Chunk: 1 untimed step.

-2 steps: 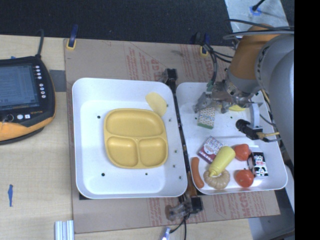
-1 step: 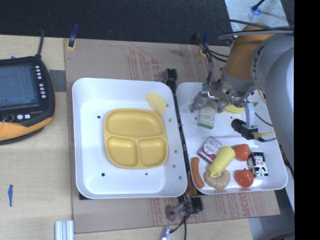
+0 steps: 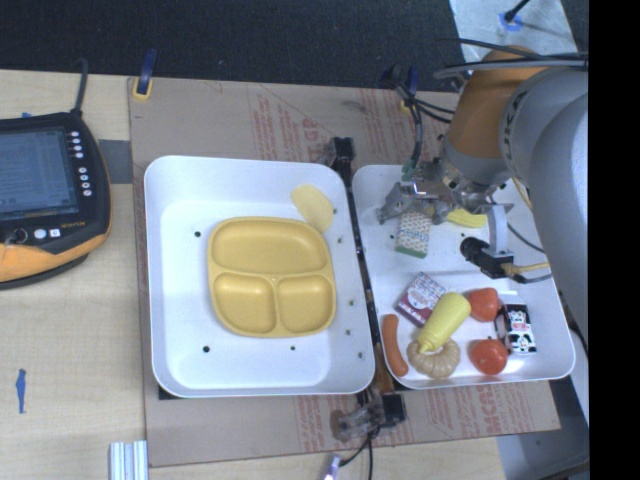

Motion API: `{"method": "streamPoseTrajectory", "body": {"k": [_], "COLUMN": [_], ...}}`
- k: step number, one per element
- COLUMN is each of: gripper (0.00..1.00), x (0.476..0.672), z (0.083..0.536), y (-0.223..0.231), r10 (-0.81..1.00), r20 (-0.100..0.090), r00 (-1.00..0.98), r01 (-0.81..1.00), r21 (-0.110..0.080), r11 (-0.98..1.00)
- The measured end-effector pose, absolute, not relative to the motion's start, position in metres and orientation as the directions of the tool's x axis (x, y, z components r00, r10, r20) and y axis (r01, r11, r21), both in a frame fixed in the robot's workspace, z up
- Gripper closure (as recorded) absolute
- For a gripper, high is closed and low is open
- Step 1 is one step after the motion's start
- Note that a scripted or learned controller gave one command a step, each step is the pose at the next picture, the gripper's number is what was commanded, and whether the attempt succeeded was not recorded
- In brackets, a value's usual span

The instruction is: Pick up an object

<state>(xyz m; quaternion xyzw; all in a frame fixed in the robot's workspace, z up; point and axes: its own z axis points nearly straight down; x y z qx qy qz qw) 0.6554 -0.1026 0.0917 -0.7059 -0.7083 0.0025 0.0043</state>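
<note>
Red tomato pieces [image 3: 487,354], a yellow squeeze bottle [image 3: 443,320] and a small cow-printed carton [image 3: 516,329] crowd the near end of the right bin [image 3: 560,368]; the carton's print is too small to read. Beyond them lies a red-and-white packet [image 3: 424,292], its lettering illegible. Farther back, a pale patterned packet [image 3: 413,234] sits at about six o'clock from the gripper [image 3: 425,198], just beside its tip, long axis running roughly twelve-to-six. Whether the gripper is spread or closed I cannot tell. At nine o'clock, the left bin [image 3: 170,268] holds a yellow divided tray [image 3: 272,275]
</note>
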Motion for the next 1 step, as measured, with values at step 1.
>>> {"method": "streamPoseTrajectory", "body": {"k": [1], "gripper": [0.00], "x": [0.6503], "z": [0.0918], "y": [-0.1010], "r10": [1.000], "r20": [0.002], "r00": [-0.002], "r01": [1.000], "r21": [-0.008], "r11": [0.002]}}
